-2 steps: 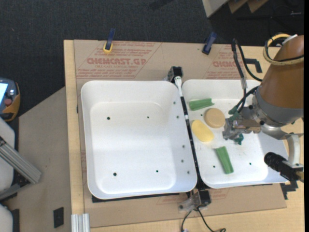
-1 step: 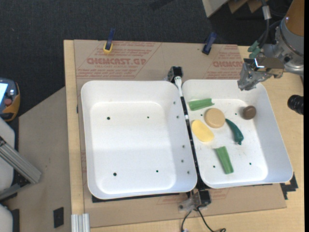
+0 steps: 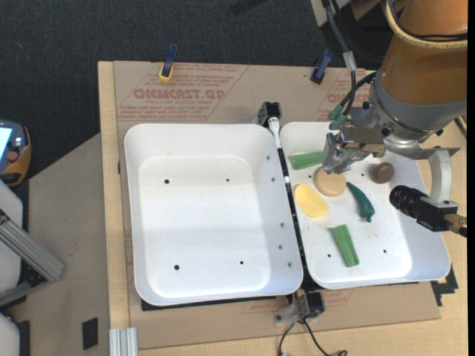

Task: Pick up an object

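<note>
My gripper [image 3: 335, 162] hangs over the back of the right bin [image 3: 386, 271], just above and touching or nearly touching a tan round object [image 3: 331, 184]. A light green piece [image 3: 305, 159] lies just to its left. A yellow oval object [image 3: 312, 202] rests in front of the tan one, near the bin's left wall. To the right lie a teal curved piece [image 3: 362, 202] and a small brown round object [image 3: 381, 172]. A green block [image 3: 344, 245] lies toward the bin's front.
The left bin [image 3: 138, 199] stands beside the right one, sharing a black divider clip [image 3: 269, 113] at the back. A black cylindrical part [image 3: 415, 205] juts over the right bin's right edge. The arm's orange band [image 3: 430, 28] looms above the back right.
</note>
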Available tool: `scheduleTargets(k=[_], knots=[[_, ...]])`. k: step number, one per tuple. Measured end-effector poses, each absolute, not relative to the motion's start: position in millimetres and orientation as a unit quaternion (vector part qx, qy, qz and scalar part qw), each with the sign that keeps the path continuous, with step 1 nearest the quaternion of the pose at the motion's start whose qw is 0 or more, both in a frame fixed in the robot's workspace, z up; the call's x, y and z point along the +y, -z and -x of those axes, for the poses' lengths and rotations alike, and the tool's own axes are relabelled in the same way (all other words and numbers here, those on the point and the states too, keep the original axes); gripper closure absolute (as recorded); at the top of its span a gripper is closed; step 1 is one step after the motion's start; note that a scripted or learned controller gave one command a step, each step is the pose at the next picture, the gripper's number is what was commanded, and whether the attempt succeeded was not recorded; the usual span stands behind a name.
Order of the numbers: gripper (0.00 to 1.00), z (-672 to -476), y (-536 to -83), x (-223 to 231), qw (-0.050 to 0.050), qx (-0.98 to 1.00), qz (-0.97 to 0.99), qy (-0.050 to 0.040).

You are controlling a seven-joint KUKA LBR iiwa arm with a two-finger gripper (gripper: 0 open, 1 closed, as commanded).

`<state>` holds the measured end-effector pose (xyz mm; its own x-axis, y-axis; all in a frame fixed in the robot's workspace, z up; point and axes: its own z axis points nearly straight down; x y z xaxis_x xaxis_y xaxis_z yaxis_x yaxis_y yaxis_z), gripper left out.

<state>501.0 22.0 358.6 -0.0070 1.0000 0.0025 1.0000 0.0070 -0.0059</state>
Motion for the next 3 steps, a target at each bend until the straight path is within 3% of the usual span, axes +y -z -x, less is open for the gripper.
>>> scheduleTargets(k=[1, 2, 3], knots=[[1.00, -478.1, -338, 45, 0.002, -0.708, 0.706, -0.0013], [1.00, -480.1, -440, 87, -0.003, -0.709, 0.705, 0.0057], [1.00, -478.2, -399, 170, 0.002, -0.710, 0.704, -0.0022]])
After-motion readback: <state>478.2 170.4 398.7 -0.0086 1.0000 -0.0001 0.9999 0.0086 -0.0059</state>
